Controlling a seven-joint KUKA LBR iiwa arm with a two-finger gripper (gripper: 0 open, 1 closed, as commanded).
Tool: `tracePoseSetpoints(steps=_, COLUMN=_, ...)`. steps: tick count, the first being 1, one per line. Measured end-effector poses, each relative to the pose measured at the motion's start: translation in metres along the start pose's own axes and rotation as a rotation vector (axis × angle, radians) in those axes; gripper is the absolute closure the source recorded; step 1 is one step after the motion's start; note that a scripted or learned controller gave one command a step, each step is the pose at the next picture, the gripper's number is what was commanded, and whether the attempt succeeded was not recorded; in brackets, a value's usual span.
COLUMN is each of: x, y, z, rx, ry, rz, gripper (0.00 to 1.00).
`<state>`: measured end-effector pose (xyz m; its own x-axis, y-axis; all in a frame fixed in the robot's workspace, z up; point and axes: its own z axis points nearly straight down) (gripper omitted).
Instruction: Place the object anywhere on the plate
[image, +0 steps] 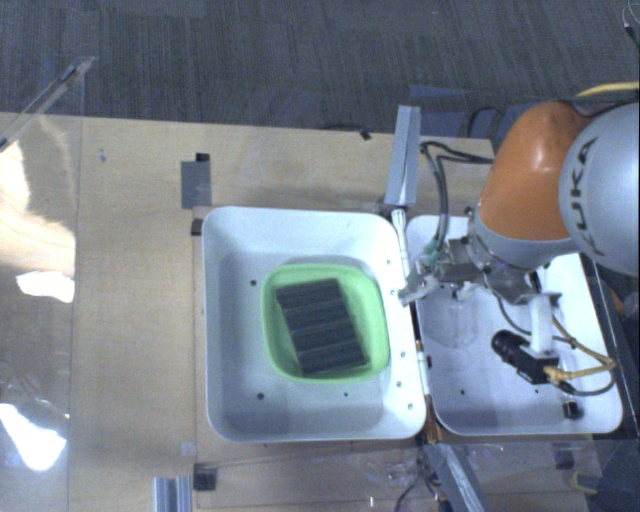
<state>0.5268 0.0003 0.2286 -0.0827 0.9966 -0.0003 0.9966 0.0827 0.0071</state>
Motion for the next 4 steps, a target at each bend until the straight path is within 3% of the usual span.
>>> tracePoseSetpoints(steps=1, x=0.058, y=-0.019, z=-0.013, rx=0.001, ry=0.001, rz=0.046, gripper=0.0)
tracePoseSetpoints(steps=2, x=0.032, y=-0.01, z=-0.004, rx=0.001, ry=0.0, rz=0.043, gripper=0.0)
tracePoseSetpoints(steps=3, x=0.042, y=-0.009, z=-0.021, rx=0.0, ry=0.0, rz=0.114, gripper=0.0)
tracePoseSetpoints(steps=4, x=0.021, y=-0.012, z=-0.019, rx=0.001, ry=0.0, rz=0.135, gripper=0.0)
